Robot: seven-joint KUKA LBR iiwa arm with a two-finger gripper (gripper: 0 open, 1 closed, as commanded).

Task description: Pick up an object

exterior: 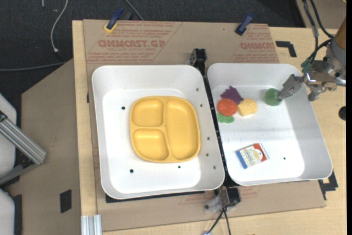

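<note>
**Gripper over right bin, one finger beside green object; no grasp seen**

The task names no particular object. The loose items all lie in the right bin [316, 135]. Nearest the gripper is a small round green object [271, 97], resting on the bin floor in the upper right part of the frame. To its left, a yellow corn-like piece [247, 107] lies just beside a round red-orange item [227, 107]. A purple grape-like cluster [231, 93] sits just above those two, and a green leafy scrap [224, 118] shows at the lower edge of the red-orange item. Lower in the same bin, apart from that group, a small blue and white box [252, 155] with a red and yellow label lies flat.

The gripper [301, 89] enters from the right edge of the frame, above the right bin's upper right corner. Its two grey fingers are spread apart. The left finger [288, 87] slants down with its tip at or just beside the green object; contact cannot be confirmed. The other finger stands well to the right of that object. Nothing lies between the fingers.

The left bin [110, 85] holds a yellow divided tray [165, 129] with three compartments, set flat near the bin's centre. Both bins rest on a cardboard sheet [137, 38] with red lettering, held at its top edge by two blue clamps [114, 20].
</note>
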